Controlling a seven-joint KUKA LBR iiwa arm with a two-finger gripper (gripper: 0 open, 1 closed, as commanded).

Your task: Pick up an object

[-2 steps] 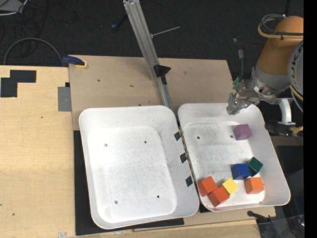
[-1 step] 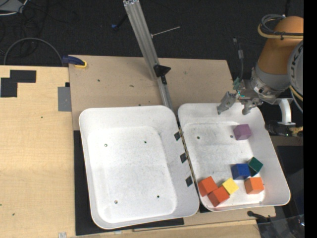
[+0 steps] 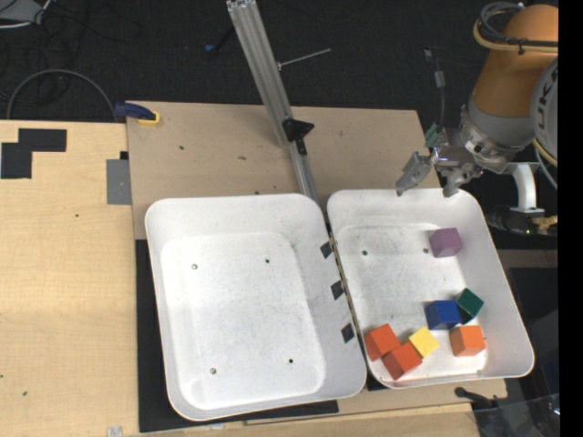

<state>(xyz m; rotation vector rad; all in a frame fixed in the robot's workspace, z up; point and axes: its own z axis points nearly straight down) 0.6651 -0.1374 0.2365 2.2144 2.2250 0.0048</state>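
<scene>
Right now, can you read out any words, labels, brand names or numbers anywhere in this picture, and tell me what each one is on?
"UK": partial dark letters on the grey arm at the right edge, cut off by the frame, so the full word cannot be read.
No readable text on the white bins, the colored blocks or the bench.

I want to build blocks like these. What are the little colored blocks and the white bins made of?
The blocks, like the purple one and the blue one, look like painted wood or foam: flat matte faces, sharp edges, no shine. I can't tell which. The white bins look like thin molded plastic: smooth, rounded corners, raised rims.
</scene>
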